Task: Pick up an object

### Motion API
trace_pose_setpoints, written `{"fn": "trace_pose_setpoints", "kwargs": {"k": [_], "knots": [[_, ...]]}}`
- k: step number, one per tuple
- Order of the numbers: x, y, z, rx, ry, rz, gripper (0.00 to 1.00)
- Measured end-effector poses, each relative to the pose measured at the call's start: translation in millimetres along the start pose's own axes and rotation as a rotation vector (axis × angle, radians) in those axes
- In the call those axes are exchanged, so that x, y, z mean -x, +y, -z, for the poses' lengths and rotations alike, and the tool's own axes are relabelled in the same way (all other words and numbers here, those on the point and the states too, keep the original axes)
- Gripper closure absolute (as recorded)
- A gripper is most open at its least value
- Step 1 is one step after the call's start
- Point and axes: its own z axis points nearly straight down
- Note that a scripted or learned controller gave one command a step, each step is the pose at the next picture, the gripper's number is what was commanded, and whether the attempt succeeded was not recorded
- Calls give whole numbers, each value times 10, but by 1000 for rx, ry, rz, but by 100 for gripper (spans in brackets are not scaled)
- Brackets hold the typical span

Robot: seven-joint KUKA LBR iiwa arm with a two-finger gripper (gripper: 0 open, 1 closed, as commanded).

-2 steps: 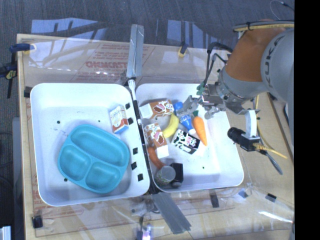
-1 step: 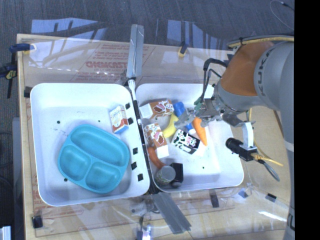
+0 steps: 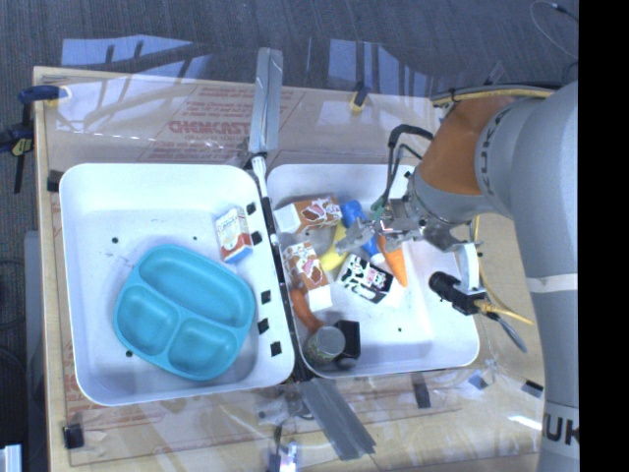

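Note:
My gripper [image 3: 378, 228] reaches down into the right bin [image 3: 447, 334], near its middle. It hangs over a cluster of small items. An orange carrot-shaped toy [image 3: 395, 262] lies just below and right of it. A black-and-white patterned pack [image 3: 366, 278] sits in front of it. A yellow piece [image 3: 334, 260] and a blue piece [image 3: 351, 210] lie to its left. Two brown snack packs [image 3: 316, 211] [image 3: 305, 266] rest by the divider. A round can [image 3: 326, 343] stands at the bin's front.
The left bin [image 3: 98, 205] holds a blue divided plate [image 3: 184, 309] and a small red-and-white carton [image 3: 233, 234] near the divider. A black clamp-like part [image 3: 454, 292] juts from the arm over the right bin's right side.

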Motion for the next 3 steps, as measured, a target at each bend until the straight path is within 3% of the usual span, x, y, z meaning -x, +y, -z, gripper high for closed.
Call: {"fn": "trace_pose_setpoints", "kwargs": {"k": [1,2,3], "knots": [[17,373,-331,4,0,-92,0],[13,374,-273,-2,1,-87,100],[-440,718,689,5,0,-135,100]]}}
